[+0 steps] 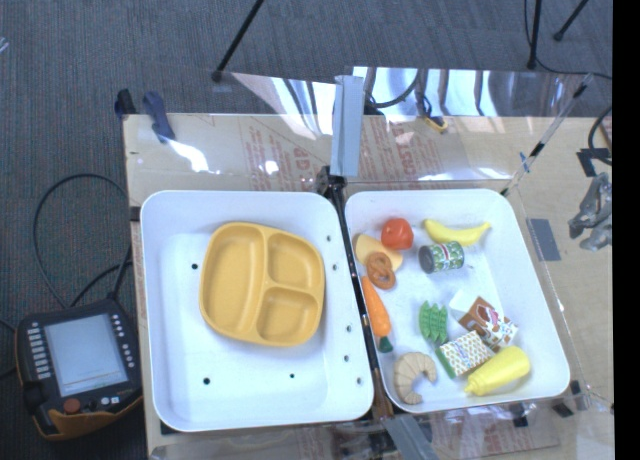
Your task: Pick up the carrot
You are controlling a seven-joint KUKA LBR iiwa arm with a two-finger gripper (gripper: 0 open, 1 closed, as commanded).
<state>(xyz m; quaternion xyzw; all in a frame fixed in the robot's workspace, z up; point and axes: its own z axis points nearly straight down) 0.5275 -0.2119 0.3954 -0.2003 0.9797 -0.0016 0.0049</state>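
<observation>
Yellow divided plate (263, 283) in the left bin (160, 348); banana (456, 232), tomato (397, 233), croissant (414, 375) in the right bin (535, 278).

a small grey metallic hand (592, 218) with pale, jointed, knobbly parts, partly cut off at the picture's right side.

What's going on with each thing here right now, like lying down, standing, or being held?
carrot: lying flat by the right bin's left wall, not held.
can: tipped on its side.
banana: lying loose.
yellow plate: flat in the left bin, right way up.
gripper: at the right edge, clear of the bins.
</observation>
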